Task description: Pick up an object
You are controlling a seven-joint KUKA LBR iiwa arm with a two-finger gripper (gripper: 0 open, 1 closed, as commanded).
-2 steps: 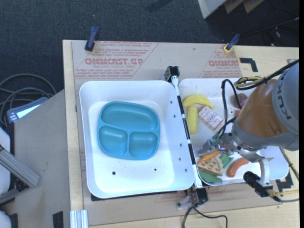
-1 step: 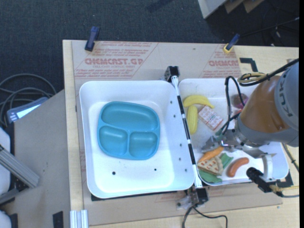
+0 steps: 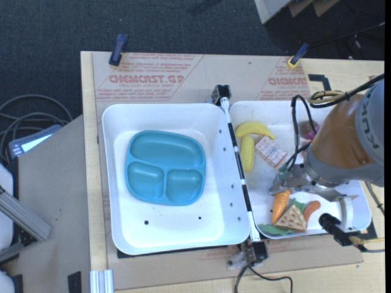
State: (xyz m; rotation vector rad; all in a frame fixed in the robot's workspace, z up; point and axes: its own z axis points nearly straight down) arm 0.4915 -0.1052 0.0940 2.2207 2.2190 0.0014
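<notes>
The right bin (image 3: 269, 110) holds a yellow banana (image 3: 247, 142), a small pink-and-white box (image 3: 270, 151), an orange carrot (image 3: 280, 204), a sandwich wedge (image 3: 294, 218), a small red piece (image 3: 311, 208) and a green pea pod (image 3: 267, 229). My gripper (image 3: 286, 180) is low over the right bin, just above the carrot's top end and to the right of the banana. The arm's grey and orange wrist (image 3: 342, 145) hides the bin's right side. Nothing shows as held.
The left bin (image 3: 116, 182) holds a blue divided plate (image 3: 165, 166). A black clamp (image 3: 221, 93) stands at the bins' shared divider. A black cable (image 3: 296, 124) loops beside the wrist. Blue and yellow clips sit at the board's far edge.
</notes>
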